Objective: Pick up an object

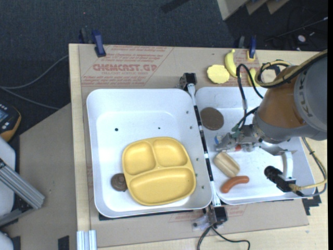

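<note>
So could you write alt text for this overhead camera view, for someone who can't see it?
A grey and orange robot arm reaches from the right into the right white bin, its tool low above a tan bread roll, with a sausage and a brown disc nearby. The left white bin holds a yellow divided tray and a small brown cookie.

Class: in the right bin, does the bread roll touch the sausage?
Apart. The camera view shows a strip of white bin floor between the bread roll and the sausage.
</note>
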`<state>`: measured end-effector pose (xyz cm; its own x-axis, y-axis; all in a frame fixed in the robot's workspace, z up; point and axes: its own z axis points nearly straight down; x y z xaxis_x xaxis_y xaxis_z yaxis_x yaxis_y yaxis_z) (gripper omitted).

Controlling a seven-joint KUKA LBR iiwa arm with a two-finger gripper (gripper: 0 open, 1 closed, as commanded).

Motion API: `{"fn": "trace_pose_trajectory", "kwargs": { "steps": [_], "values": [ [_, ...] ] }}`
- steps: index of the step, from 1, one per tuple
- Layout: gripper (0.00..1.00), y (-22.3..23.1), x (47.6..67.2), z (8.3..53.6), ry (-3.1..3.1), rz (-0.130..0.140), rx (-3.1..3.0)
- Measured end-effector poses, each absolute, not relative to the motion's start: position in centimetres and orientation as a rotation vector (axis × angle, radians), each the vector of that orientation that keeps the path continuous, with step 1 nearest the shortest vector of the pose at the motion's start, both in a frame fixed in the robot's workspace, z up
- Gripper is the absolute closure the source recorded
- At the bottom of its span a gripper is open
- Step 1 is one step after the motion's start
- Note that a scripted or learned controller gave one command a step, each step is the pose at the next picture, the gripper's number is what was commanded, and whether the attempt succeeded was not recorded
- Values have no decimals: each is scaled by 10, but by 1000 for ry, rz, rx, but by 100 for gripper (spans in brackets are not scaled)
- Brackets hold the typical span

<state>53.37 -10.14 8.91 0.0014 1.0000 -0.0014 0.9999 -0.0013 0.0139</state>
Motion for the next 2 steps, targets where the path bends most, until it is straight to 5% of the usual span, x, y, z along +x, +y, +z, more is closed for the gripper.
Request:
{"fn": "trace_pose_trajectory", "kwargs": {
  "steps": [1, 2],
  "values": [
    [0, -102, 537, 88, 2219, 9, 2218],
    [100, -104, 539, 100, 2211, 12, 2213]
  ]
}}
